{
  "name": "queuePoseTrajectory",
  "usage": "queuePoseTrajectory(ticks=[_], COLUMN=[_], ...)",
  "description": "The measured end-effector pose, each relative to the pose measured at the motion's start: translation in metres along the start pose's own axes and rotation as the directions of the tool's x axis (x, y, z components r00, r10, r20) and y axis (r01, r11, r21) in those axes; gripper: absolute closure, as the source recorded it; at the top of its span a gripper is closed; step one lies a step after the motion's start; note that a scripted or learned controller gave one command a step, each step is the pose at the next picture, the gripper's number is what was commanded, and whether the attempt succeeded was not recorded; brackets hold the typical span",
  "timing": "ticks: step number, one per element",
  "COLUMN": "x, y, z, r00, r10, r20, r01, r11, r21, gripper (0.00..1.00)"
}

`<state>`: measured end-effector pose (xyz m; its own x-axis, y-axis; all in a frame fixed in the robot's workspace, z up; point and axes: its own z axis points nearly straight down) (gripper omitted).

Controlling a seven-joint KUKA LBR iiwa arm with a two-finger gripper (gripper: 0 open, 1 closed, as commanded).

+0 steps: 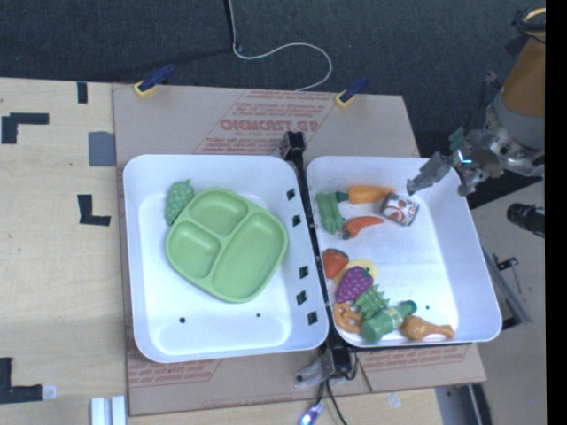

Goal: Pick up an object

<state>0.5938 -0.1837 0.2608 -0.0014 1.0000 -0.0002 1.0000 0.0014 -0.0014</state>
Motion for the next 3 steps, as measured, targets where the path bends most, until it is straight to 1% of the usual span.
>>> queuePoseTrajectory(ticks=[1, 2, 3], x=[0.075, 0.080, 0.081], y=[-0.020, -0.071, -0.069], z=[-0.110, -0.279, -0.279], r00=[1.000, 1.000, 1.000], r10=[-0.009, -0.001, -0.001], r20=[-0.001, 0.003, 0.002], r01=[0.009, 0.001, 0.001], r11=[1.000, 1.000, 1.000], r21=[-0.013, -0.021, -0.002], gripper=[0.00, 0.00, 1.00])
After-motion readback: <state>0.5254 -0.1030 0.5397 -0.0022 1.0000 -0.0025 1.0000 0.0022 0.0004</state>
